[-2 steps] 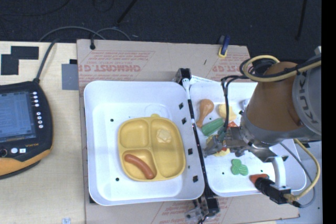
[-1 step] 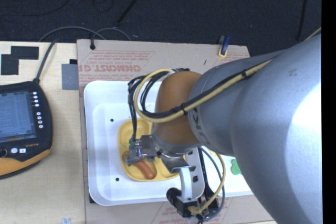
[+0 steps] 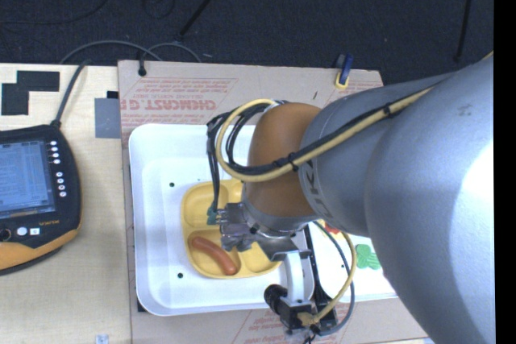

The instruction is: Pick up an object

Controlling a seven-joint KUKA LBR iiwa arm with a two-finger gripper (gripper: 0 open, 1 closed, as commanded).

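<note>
So, camera view from above: my gripper (image 3: 235,236) is down inside the white bin (image 3: 143,213) on the left of the picture, hanging over a yellow dish (image 3: 197,201) that sits in the bin's middle. My own wrist blocks the business end, so honestly I can't tell whether the gripper is open or closed, or whether it has anything.

The thing to grab looks like a toy sausage (image 3: 213,254), reddish-brown, lying flat on the near part of that yellow dish. Its long axis runs on a diagonal. One rounded end points up-left toward the bin's left wall, and the other points down-right toward the near rim. That down-right end is just beside my gripper. It might be touching, but I can't say for sure.

Other stuff: a small green thing (image 3: 368,256) peeks out on a white surface next to my arm, too hidden to identify. Both sit on a cardboard sheet (image 3: 177,97) with a blue clip (image 3: 344,70) at its far edge. A teach pendant (image 3: 32,189) rests on the bench well to the left of the bin
</note>
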